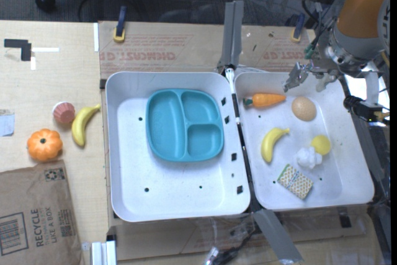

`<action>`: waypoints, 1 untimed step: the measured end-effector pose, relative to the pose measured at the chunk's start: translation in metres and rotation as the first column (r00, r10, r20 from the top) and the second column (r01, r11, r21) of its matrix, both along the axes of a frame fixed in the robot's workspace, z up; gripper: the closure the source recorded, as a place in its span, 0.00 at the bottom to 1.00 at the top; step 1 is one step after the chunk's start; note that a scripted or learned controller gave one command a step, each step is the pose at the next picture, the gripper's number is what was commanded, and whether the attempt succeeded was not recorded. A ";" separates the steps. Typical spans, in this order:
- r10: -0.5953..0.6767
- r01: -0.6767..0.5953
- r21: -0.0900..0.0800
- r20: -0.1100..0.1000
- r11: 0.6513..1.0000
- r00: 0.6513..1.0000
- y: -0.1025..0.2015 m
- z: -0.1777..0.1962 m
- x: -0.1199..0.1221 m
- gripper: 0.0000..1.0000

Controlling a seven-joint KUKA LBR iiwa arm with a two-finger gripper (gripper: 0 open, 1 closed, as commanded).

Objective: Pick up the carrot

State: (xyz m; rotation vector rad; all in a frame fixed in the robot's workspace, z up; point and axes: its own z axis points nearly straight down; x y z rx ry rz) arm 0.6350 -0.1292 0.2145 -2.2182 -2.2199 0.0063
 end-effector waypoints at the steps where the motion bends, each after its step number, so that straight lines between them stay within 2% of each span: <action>1: 0.263 -0.263 0.001 0.003 0.965 0.965 0.010 -0.125 -0.009 0.00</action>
